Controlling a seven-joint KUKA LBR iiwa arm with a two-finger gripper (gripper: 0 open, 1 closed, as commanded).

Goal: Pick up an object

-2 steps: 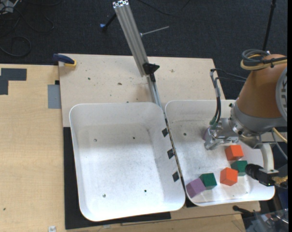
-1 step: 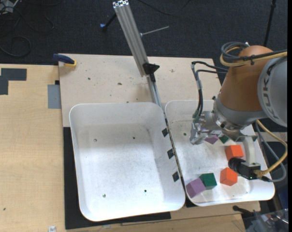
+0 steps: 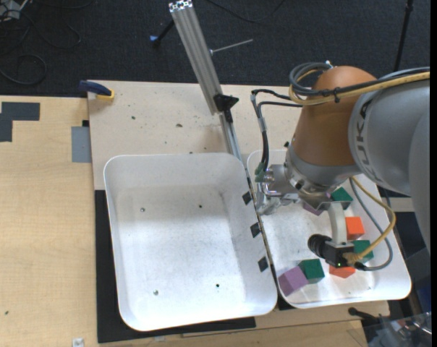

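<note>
The right bin [image 3: 392, 284] holds several small blocks. A purple block [image 3: 292, 279] and a green block [image 3: 312, 269] lie side by side near its front edge. An orange block [image 3: 354, 226] lies further right, with a red piece [image 3: 341, 270] in front of it and a teal block [image 3: 342, 194] behind. My gripper [image 3: 271, 194] hangs low at the bin's left wall, under the orange-banded wrist [image 3: 334, 121]. It is some way behind the purple and green blocks. The wrist hides part of the bin's back.
The left bin [image 3: 132, 194] sits beside the right one, sharing a divider with black clips [image 3: 255, 230]. A slanted aluminium post [image 3: 200, 56] rises behind the bins. Black cables [image 3: 370, 244] loop from the arm over the right bin's blocks.
</note>
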